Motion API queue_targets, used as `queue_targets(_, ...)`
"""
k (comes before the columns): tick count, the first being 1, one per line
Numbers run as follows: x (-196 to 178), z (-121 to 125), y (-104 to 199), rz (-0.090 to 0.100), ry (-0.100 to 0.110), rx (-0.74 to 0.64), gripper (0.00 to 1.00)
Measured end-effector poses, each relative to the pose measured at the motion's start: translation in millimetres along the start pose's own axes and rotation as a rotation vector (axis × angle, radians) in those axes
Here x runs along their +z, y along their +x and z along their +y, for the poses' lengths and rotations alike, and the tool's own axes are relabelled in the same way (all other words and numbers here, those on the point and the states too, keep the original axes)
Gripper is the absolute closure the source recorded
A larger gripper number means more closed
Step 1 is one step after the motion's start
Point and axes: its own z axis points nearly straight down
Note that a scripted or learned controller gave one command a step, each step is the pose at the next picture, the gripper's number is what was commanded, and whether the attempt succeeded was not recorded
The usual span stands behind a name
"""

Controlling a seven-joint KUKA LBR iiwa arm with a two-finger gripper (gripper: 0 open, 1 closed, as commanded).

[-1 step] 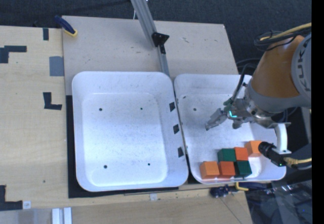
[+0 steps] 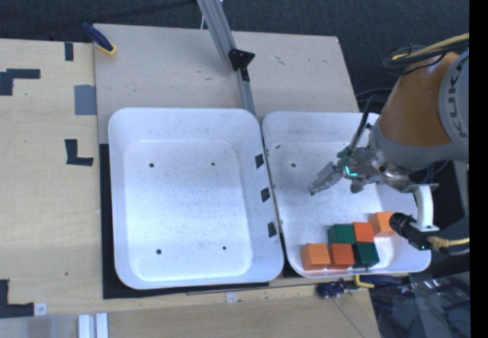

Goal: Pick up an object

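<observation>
At the near edge of the right bin [image 2: 305, 124] lies a tight cluster of small blocks: an orange block [image 2: 315, 255] at the left end, another orange block [image 2: 342, 254] touching it, a dark green block [image 2: 367, 253] beside that, and behind them a second green block [image 2: 341, 233] and an orange block [image 2: 364, 232], with one more orange block [image 2: 383, 222] at the right, close to the bin's wall. They are square-edged cubes with flat matt faces, packed against one another in the bin's near right corner. Just beyond them the arm [image 2: 415, 111] reaches in from the right, its broad orange band above the grey wrist, and bends down over the middle of the right bin. Its jaws [image 2: 324, 180] point down and to the left, hanging over bare white floor, apart from the blocks; nothing sits between them, though whether they are spread or closed I cannot tell. The left bin [image 2: 122, 176] is a shallow white tray with rounded corners, speckled with fine dark marks and a few black dots. Both bins rest on a pale wooden surface [image 2: 46, 199]. Farther back, a grey metal rail [image 2: 213, 8] slants across the surface.
</observation>
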Motion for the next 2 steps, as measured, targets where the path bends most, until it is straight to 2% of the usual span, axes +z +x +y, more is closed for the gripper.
queue_targets(2,88,-3,6,0.0,0.006,0.001,0.0)
